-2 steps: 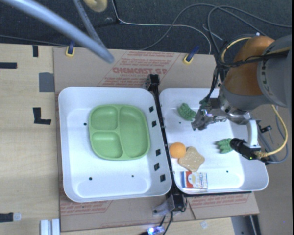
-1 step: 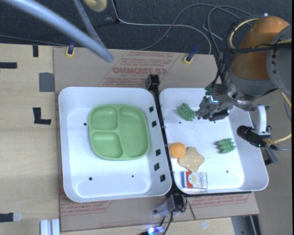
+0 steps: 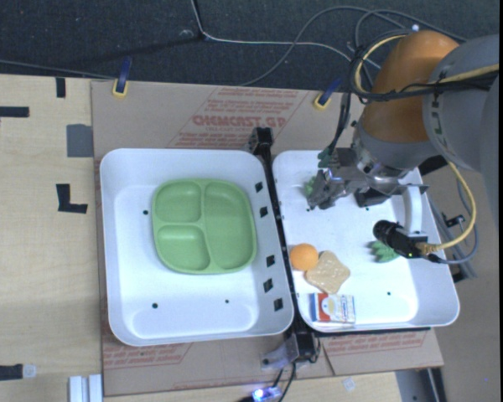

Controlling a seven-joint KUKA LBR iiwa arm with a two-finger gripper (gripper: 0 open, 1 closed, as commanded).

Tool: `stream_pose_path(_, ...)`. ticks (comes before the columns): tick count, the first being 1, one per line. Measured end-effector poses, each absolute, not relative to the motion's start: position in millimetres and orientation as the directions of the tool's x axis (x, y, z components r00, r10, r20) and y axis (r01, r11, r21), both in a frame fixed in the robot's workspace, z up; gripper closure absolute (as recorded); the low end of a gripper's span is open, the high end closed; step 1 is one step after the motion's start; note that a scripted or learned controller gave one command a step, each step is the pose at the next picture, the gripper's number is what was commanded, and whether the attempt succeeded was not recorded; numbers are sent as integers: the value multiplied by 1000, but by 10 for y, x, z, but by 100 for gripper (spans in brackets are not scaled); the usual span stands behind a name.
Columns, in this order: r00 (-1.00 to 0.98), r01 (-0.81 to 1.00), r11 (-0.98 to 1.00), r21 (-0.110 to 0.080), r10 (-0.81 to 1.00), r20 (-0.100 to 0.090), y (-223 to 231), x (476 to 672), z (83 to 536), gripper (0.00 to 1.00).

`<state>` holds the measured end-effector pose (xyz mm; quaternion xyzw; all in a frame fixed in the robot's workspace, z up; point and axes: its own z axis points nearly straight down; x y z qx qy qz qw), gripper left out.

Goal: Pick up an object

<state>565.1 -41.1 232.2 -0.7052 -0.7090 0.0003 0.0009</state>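
Overhead view: gripper [image 3: 323, 193] low over right bin [image 3: 432, 296], upper-left; jaw state can't tell. Orange ball [image 3: 303, 256] touches tan bread piece [image 3: 328, 272], card [image 3: 331, 309] below; green item [image 3: 387, 249] near cables. Left bin [image 3: 121, 224] w/ green tray [image 3: 204, 226].

The gripper [image 3: 324, 189] is small and dark against the right bin [image 3: 436, 308], and its fingers run together with the shadow beneath them, so how they stand cannot be made out, nor whether anything lies between them. Above and to the right of the gripper, the arm [image 3: 419, 82] is cut off by the picture's right edge, and its wrist hides the far corner of the right bin behind it. Well below and to the right of the gripper, a green object [image 3: 386, 249] is partly covered by a black fitting, so its shape is unclear. Further below the gripper, the print on a small flat packet [image 3: 332, 309] is too fine to read.
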Motion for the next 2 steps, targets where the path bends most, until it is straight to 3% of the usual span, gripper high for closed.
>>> stream_pose_path(2, -8, 1000, 8, -2, 1000, 2, 724, 5753, 2400, 100)
